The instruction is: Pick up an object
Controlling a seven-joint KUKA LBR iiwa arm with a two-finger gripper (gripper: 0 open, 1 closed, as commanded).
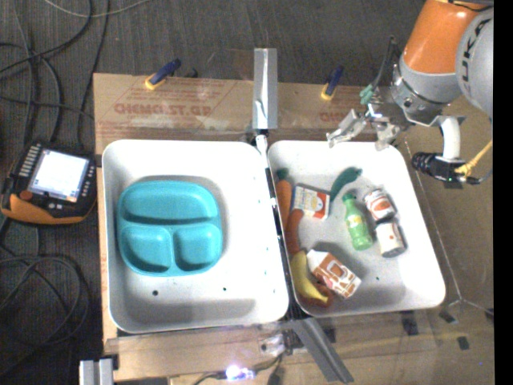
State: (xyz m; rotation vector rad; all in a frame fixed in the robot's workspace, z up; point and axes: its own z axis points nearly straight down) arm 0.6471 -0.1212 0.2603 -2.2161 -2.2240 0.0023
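- Nearest the lens, the grey robot arm with its orange band (437,30) reaches in from the upper right corner, above the far right corner of the bench.
- Under everything lies a flat brown cardboard sheet (184,107) with faded red print, clipped at its far edge by two blue-and-yellow clamps (163,73).
- The left shallow white bin (112,239) sits on that sheet, touching its neighbour along the middle seam.
- The right shallow white bin (421,271) holds all the loose things to pick from.
- A teal plastic divided tray (170,224) lies flat in the middle of the left bin.
- A black and orange handheld pendant with a lit screen (52,181) rests off the bench to the left, among dark cables.
- The metal two-finger gripper (365,133) hangs over the far rim of the right bin; its jaws stand spread apart with nothing between them, well apart from the objects below.
- A yellow banana (305,276) lies near the bin's front edge, just beside a tilted orange-and-white carton (335,273).
- An orange carrot (283,200) lies along the left wall.
- A green plastic bottle (357,221) lies in the middle of the bin.
- A small white and orange box (311,202) lies between carrot and bottle.
- A dark green curved piece (346,180) lies just beyond the bottle.
- Two small red-and-white cans (380,204) lie on their sides to the right of the bottle, one nearer the front (390,237).
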